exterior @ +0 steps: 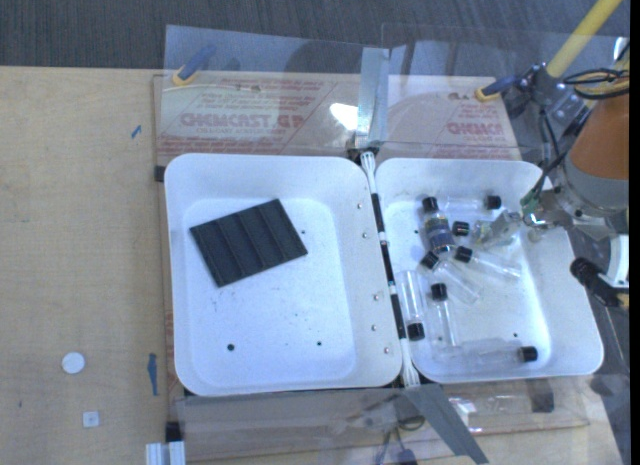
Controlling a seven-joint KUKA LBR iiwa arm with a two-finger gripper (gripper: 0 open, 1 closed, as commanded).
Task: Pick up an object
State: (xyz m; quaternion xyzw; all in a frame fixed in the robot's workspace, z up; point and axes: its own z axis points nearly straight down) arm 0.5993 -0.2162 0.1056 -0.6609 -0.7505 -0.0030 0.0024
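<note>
Several clear vials with black caps (437,236) lie scattered in the right white bin (575,348). One long vial (412,306) rests by the bin's left wall, and another (495,354) lies near the front. A dark ribbed slab (248,241) lies flat in the left white bin (190,353). My gripper (514,223) reaches in from the right, low over the right bin's upper right part. Its tip is right beside a vial (490,234) there. I see nothing clearly held.
The arm's orange band (605,143) and cables (560,103) hang over the right bin's right rim. Clear plastic panels (260,113) stand behind both bins. A metal divider (374,103) rises at the back between them. Bare wooden benchtop (70,253) lies to the left.
</note>
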